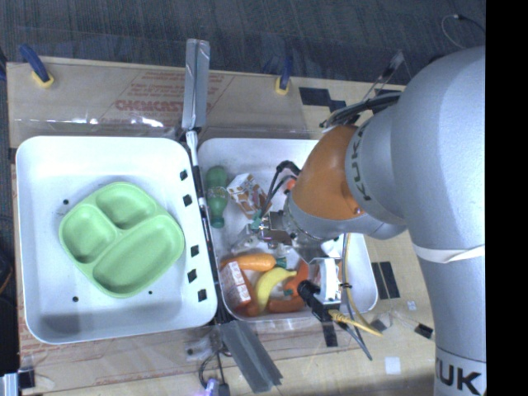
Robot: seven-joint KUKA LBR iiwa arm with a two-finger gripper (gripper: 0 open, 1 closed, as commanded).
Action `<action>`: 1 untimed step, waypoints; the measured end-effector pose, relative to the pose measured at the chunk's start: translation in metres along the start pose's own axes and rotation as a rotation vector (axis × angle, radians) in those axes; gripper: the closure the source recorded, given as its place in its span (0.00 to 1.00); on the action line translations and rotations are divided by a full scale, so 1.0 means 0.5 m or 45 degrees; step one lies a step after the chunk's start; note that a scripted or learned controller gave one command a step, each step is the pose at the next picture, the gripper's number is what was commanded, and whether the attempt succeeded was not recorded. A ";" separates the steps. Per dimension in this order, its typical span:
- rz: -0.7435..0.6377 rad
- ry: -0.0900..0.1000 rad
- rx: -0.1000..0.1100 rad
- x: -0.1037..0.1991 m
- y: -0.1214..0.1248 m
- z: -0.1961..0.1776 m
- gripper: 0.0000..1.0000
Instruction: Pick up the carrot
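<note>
The carrot (254, 262) is a short orange piece lying in the right bin (363, 291), near its front, among other food items. My gripper (266, 226) hangs just above and behind the carrot, at the end of the orange-banded wrist, low over the bin's middle. The wrist hides much of the bin behind it. Nothing can be made out between the gripper's tips.
A yellow banana (273, 284), a red-brown packet (236, 284) and a red-orange item (289, 305) crowd the carrot. A green bottle (216, 195) and a snack wrapper (246, 192) lie further back. The left bin (49, 172) holds a green divided plate (122, 238).
</note>
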State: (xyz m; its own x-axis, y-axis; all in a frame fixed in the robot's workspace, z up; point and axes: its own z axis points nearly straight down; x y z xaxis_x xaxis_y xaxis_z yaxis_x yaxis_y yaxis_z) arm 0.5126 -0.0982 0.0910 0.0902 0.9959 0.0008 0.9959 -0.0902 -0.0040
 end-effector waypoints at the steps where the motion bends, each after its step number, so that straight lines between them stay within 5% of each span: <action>1: -0.006 -0.001 0.000 -0.001 0.000 -0.019 1.00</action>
State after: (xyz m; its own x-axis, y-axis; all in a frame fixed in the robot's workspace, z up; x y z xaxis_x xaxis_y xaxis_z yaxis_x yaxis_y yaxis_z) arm 0.5129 -0.0986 0.1007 0.0859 0.9963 -0.0002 0.9963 -0.0859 -0.0040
